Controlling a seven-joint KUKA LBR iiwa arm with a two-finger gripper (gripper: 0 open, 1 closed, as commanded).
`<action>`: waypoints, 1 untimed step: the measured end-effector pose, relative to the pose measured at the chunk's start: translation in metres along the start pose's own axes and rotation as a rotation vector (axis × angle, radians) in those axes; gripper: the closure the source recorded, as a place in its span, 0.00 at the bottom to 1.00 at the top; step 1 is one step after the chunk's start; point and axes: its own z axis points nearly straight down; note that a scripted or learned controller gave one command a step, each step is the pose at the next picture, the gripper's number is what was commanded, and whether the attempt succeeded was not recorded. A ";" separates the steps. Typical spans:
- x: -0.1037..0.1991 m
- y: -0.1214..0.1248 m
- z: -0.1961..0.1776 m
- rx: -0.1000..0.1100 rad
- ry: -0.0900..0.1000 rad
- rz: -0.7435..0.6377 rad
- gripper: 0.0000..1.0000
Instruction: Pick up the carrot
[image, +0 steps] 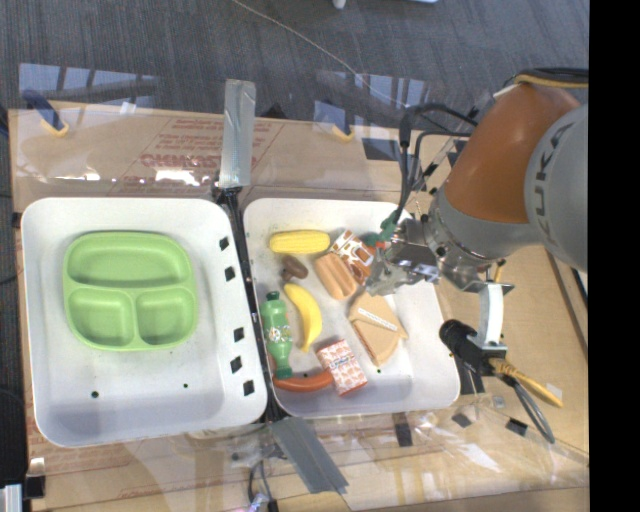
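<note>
In the right-hand white bin (430, 385), toward the tabletop's right edge, a jumble of toy food lies close together. The carrot (303, 381) is the orange-red piece lying flat along the bin's near wall, at its near-left corner, just beside a small red-and-white box (341, 366) and touching the base of a green bottle (276, 333). A banana (305, 313) curves beside the bottle; a corn cob (299, 242) rests near the far wall, with a small brown piece (294, 268) below it. A hot dog (337, 275) and a sandwich wedge (377, 329) sit nearer the middle. The gripper (392, 268) hangs over the bin's far-right part, above the hot dog and wedge and well apart from the carrot; I cannot tell how it is set. The left white bin (60, 400) holds a green divided plate (128, 289).
</note>
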 end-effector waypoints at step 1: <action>0.031 -0.012 -0.011 -0.003 0.000 0.163 1.00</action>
